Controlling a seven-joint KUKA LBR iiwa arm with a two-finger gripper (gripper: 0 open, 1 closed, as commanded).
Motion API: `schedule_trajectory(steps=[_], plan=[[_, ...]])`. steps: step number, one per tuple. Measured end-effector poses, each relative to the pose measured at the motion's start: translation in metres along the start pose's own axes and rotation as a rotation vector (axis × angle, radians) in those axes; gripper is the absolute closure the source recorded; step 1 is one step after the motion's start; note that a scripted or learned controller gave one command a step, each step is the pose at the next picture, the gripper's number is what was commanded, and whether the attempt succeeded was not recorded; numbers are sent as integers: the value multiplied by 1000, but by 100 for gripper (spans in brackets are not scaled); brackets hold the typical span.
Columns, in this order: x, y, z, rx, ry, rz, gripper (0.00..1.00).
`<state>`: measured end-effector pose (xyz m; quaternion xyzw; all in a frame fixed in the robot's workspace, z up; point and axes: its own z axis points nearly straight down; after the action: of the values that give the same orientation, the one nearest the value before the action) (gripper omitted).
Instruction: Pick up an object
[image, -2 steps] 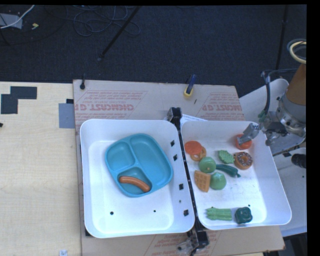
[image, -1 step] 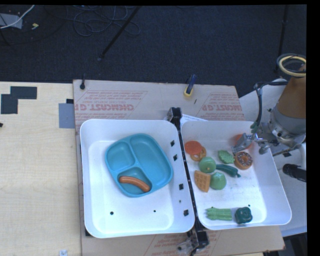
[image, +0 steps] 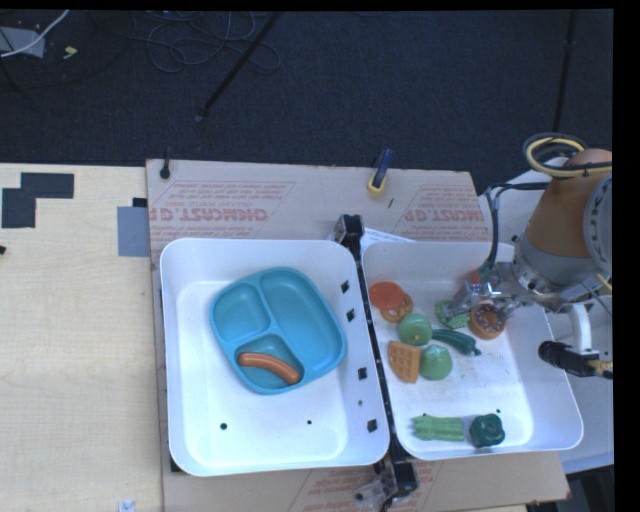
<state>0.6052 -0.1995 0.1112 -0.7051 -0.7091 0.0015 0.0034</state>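
Observation:
My gripper (image: 481, 297) is low over the right bin (image: 548, 420), near its far right side, with the arm reaching in from the right. An orange-brown round toy (image: 487, 321) lies directly at the gripper's tip, touching or nearly touching it. I cannot tell whether it is held. Close by to the left lie a dark green pepper-like toy (image: 456, 340), a green apple (image: 414, 329), a red-orange tomato (image: 388, 298), an orange waffle wedge (image: 404, 361) and a green ball (image: 436, 363).
At the right bin's front lie a light green vegetable (image: 439, 428) and a dark green broccoli-like toy (image: 487, 431). The left bin (image: 200, 430) holds a blue divided plate (image: 250, 310) with a sausage (image: 268, 367) on it. A black divider (image: 366, 340) separates the bins.

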Motion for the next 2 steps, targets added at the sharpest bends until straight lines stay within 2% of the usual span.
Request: schedule_trajectory(steps=[1,2], plan=[[0,3,18,-11,-8,0,0],[-2,5,6,-19,-14,0,100]])
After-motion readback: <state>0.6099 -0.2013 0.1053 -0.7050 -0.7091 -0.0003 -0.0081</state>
